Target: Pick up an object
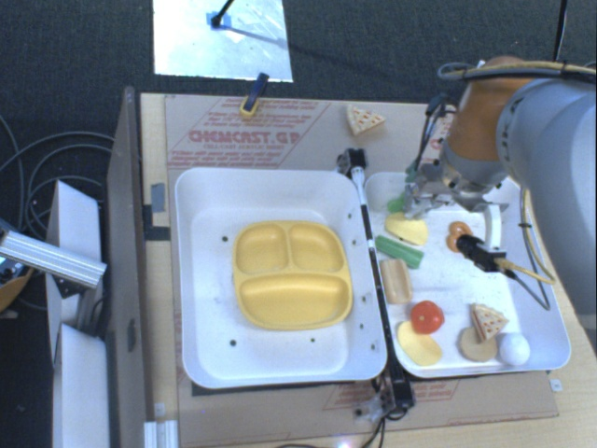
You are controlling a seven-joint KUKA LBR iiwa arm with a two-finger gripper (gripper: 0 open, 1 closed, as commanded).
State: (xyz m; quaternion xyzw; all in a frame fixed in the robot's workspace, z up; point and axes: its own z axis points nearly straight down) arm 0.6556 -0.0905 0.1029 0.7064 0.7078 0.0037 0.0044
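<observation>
Tool (410, 203) sits low at the back-left corner of the right white bin (550, 339), over a pale yellow wedge (407, 229) and a green piece (397, 203); whether it grips anything I cannot tell. Left white bin (201, 250) carries a yellow divided plate (291, 274), likely the drop zone. Small red tomato (427, 316) lies well apart, near the front.

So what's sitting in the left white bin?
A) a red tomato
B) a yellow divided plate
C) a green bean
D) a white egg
B: the yellow divided plate lies in the middle of the left bin, while the toy foods lie in the right bin.
</observation>
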